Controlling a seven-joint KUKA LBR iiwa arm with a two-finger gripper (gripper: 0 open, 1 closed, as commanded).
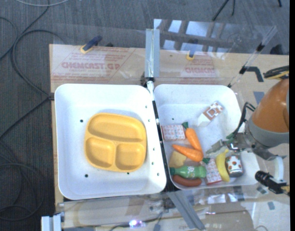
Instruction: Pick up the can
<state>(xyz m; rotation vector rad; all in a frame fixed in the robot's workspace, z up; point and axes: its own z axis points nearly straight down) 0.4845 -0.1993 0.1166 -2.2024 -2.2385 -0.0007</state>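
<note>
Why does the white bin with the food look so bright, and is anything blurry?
In the camera view, light from above washes out the right bin, which looks nearly pure white. The can is small and a little soft, so its label can't be read. The hand near it looks dark and smudgy.

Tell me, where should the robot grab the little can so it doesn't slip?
Probably around its round side, coming down from above. The can seems to stand upright near the right bin's right wall, so its curved body gives two opposite faces to pinch. The banana touches its left side, so the fingers are better placed on its near and far sides. The gripper is just above it.
</note>
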